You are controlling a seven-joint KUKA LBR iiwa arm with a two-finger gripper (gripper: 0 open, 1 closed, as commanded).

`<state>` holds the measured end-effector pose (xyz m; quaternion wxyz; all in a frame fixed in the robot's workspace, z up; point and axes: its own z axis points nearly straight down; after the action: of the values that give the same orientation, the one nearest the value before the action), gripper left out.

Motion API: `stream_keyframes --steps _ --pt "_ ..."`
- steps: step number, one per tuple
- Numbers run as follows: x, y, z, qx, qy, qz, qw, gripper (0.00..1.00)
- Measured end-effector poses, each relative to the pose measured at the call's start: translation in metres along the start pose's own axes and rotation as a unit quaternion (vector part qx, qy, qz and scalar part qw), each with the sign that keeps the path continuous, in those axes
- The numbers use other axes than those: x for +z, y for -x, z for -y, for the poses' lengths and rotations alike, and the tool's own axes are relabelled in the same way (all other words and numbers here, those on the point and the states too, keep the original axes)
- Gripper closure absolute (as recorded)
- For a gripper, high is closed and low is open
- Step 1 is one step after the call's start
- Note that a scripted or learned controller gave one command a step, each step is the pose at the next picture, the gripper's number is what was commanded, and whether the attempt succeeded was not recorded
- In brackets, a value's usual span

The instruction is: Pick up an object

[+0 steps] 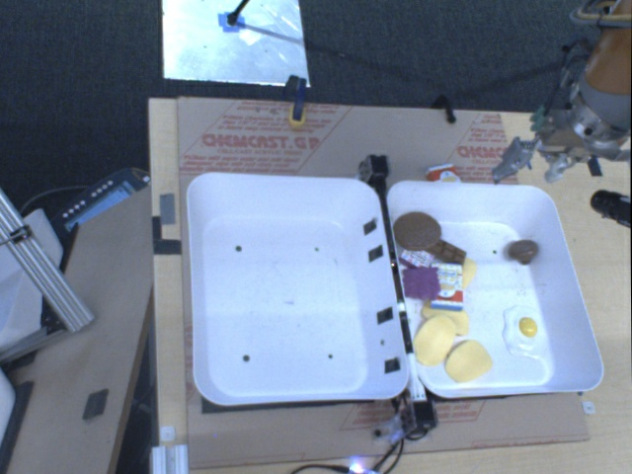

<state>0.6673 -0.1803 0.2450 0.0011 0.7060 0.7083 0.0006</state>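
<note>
end effector [534, 161] spread open, holding nothing, above right bin's [568, 255] far rim | fried egg [522, 330] | brown disc [417, 230]

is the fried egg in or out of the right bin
In. The fried egg lies flat on the floor of the right bin, near its right wall, apart from the other food pieces.

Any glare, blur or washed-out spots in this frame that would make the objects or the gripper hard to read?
Camera view: the shiny sheet behind the bench glares brightly; the white walls of the right bin are nearly blown out, so the fried egg has faint edges; the gripper is soft and small at the frame's edge, its fingers hard to read; the purple piece and brown disc stay clear.
</note>
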Motion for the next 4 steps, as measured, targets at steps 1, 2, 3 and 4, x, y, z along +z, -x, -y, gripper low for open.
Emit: stream_keyframes --steps 1,2,3,4 --pt "-0.012 0.0 -0.001 -0.002 0.002 0.001 1.0 1.0" --pt "-0.023 0.0 -0.002 -0.004 0.004 0.002 1.0 1.0" --pt "-0.181 -0.04 -0.004 -0.003 0.01 0.002 0.9999 1.0" --pt "-0.3 -0.071 0.024 -0.003 0.008 0.001 1.0 1.0"
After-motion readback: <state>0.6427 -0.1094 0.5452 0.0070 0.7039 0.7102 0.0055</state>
